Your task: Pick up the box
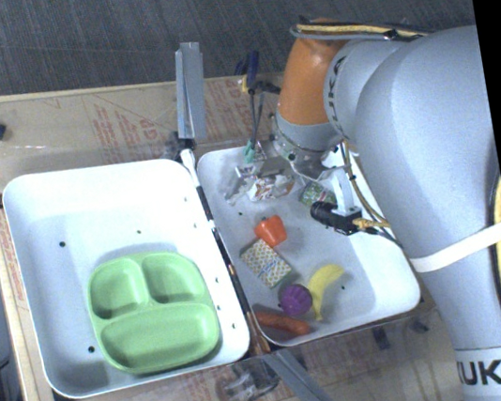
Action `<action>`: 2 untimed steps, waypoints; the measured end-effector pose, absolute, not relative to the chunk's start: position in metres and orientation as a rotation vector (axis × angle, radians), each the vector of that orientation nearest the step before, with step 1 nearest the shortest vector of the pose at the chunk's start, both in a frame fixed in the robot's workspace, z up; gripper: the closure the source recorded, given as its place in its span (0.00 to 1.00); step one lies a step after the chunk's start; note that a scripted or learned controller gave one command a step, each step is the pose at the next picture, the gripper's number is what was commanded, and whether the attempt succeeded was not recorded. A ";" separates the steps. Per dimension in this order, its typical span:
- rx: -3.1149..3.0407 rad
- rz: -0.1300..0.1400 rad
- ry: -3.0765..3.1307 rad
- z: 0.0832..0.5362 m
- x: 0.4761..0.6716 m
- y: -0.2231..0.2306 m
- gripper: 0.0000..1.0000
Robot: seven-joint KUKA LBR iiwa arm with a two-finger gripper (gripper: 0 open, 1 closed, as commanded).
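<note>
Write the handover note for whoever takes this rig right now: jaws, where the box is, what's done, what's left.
Gripper: low over the far end of the right bin; whether it is open or shut cannot be told.
Box: patterned, lying flat mid-bin, near the orange cup, purple ball, banana and carrot. Not gripped.
Left bin: holds the green tray.
Done: nothing yet.
Left: reach the box, grasp, lift.

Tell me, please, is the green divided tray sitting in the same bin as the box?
No, the green divided tray lies in the left bin, while the box lies in the right bin among the toy foods.
</note>
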State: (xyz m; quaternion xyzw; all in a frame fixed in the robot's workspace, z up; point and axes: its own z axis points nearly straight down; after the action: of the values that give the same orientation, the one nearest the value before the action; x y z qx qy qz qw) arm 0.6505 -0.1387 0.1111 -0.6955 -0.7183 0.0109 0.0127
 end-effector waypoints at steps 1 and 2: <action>-2.278 0.006 -2.158 0.091 0.586 -0.130 0.00; -2.183 0.004 -2.253 0.091 0.532 -0.131 0.00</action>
State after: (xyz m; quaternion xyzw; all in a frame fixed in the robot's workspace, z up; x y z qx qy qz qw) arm 0.5319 -0.1314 0.0909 -0.6959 -0.7182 0.0012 0.0022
